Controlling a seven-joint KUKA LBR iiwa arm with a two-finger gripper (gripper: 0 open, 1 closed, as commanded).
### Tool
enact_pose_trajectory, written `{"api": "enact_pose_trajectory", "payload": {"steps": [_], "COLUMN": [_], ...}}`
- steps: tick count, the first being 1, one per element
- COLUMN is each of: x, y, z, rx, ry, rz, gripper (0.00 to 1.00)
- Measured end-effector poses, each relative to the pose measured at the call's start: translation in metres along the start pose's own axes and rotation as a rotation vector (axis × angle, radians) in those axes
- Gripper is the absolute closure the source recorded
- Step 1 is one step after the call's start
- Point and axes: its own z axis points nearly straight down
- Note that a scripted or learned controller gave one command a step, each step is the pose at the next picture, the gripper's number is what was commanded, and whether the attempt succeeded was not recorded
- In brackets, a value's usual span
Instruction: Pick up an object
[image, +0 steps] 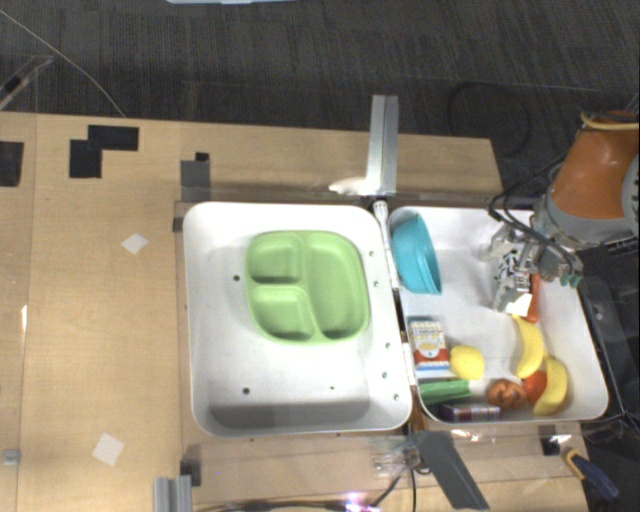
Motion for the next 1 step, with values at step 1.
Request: {"api": "enact_pose_trajectory", "payload": {"steps": [1], "x": [0.0398], "y": [-0.0061], "z": [0.0018], "rx": [-0.001], "ry": [0.002], "rz": [0.150], "gripper": [0.00]}}
